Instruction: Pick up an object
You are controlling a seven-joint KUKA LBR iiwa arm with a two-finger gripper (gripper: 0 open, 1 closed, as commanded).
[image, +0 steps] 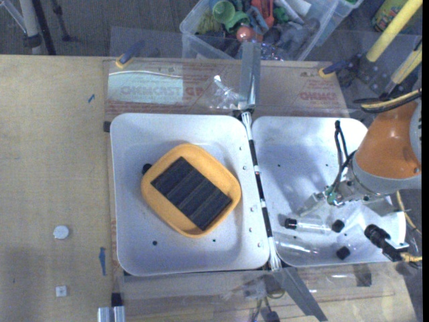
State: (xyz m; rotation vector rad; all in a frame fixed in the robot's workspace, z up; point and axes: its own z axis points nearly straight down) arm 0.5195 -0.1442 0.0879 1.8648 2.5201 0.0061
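Yellow pad (190, 190) lying loose at nine o'clock, unreached; gripper (330, 196) low at three, jaw state unclear.

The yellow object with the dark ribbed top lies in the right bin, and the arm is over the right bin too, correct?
Not quite: the camera view shows the yellow object in the left bin. The arm is indeed over the right bin.
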